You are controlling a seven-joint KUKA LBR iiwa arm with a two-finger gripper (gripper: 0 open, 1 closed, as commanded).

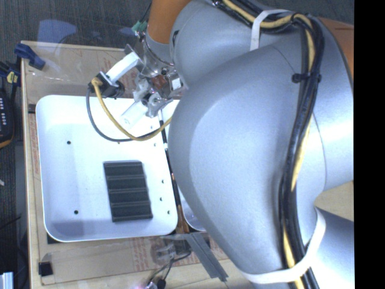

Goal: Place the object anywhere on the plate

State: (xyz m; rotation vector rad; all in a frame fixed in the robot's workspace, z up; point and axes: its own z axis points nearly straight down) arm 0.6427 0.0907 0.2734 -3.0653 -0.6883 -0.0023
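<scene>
A dark grey ridged rectangular object (127,191) lies flat in the left bin (60,161), near its front right corner. My gripper (149,98) hangs over the far right edge of that bin, well beyond the object and apart from it. The large grey arm (252,137) covers nearly the whole right bin. A small curved white rim, possibly the plate (187,220), peeks out under the arm just right of the divide between the bins.
A yellow and a black cable (102,122) loop from the wrist down over the far part of the left bin. The wooden bench (90,254) frames the bins. A metal bracket (198,254) sits at the front edge.
</scene>
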